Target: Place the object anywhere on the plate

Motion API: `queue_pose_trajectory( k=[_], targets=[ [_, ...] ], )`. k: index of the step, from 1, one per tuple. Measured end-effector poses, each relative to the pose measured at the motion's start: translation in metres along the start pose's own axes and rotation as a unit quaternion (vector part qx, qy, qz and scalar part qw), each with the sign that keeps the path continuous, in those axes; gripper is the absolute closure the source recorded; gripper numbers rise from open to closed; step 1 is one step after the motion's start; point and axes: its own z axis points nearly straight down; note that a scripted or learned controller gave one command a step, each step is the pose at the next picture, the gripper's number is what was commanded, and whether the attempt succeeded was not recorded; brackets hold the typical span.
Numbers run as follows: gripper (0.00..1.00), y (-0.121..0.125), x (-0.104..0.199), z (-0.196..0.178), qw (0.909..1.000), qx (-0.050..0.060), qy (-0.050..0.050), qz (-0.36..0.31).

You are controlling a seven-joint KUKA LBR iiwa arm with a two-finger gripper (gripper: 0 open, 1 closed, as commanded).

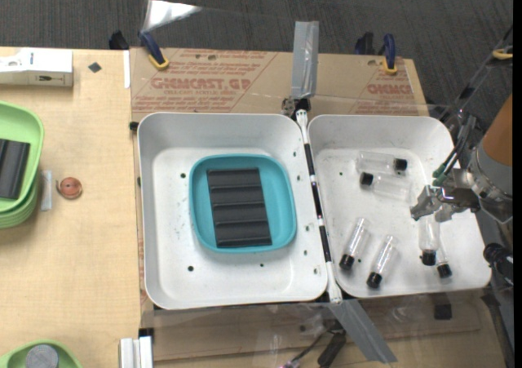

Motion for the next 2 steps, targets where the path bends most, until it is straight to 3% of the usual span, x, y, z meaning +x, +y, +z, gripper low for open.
queue_pose_trajectory(
  k=[1,2],
  targets=[
    [1.0,-0.005,0.051,0.001,0.9987,0.001,0.0,-0.052],
    [1.0,-0.01,0.119,-0.01,0.9984,0.0,0.0,-0.057]
  ],
)
